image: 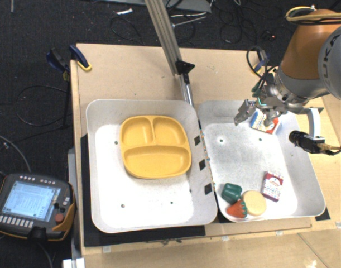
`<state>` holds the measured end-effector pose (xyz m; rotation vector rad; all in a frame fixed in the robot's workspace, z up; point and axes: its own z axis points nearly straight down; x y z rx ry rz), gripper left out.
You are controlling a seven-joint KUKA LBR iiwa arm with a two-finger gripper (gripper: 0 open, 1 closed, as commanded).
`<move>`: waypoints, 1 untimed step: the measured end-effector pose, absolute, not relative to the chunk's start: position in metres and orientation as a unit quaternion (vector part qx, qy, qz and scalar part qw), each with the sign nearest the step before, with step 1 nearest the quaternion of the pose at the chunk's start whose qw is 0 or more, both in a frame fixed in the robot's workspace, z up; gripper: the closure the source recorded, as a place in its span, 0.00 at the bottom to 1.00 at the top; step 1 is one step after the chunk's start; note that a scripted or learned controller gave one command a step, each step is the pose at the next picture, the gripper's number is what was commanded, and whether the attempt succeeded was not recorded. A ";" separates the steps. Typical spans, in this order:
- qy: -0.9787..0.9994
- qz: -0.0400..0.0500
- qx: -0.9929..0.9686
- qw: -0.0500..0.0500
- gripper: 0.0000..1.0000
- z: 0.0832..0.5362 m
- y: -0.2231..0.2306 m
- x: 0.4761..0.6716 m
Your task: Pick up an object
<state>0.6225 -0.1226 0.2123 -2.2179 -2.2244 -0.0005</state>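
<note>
The gripper (258, 111) hangs over the far edge of the right bin (304, 175), near that bin's far right corner. One grey finger (243, 113) juts out toward the divider between the two bins. Just beside it, a small white box with red and blue print (265, 122) sits right under the wrist. From this slanted view it is not possible to tell whether the fingers are spread or closed, nor whether the box is between them or merely lying on the bin floor below.

That box is the closest candidate: it lies just to the bin's right-edge side of the visible finger, touching or nearly so.

The other pickable things lie well apart from the gripper, clustered at the near edge of the right bin: a green piece (231, 192), a red piece (236, 209), a pale yellow round piece (254, 202) and a small red-and-white carton (272, 186).

The left bin (103, 205) carries a yellow divided plate (155, 147) toward its far half.
</note>
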 end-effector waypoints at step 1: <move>-0.708 0.000 -0.706 0.000 0.00 0.212 -0.123 0.622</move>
